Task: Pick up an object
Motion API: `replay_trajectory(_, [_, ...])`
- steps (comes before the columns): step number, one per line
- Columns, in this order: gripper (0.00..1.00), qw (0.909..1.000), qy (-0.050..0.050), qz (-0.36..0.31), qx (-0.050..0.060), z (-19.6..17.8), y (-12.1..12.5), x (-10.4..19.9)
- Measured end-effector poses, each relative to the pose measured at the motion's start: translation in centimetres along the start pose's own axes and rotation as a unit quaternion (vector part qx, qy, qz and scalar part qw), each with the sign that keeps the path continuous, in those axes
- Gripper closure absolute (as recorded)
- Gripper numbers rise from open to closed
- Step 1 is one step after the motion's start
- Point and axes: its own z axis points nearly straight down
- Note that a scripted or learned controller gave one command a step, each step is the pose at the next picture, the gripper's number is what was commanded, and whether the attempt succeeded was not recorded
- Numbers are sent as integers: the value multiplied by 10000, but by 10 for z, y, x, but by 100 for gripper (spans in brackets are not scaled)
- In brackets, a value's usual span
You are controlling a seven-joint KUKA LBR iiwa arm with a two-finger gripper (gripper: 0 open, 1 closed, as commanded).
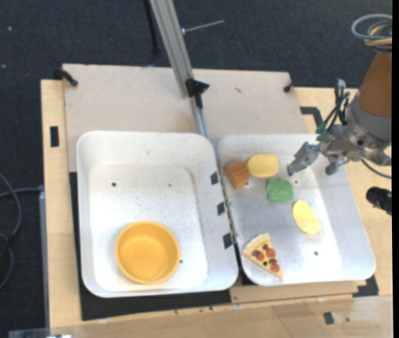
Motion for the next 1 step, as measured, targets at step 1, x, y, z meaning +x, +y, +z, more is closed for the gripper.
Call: replay_trajectory(1, [0,10000,3,2,-2,0,0,0])
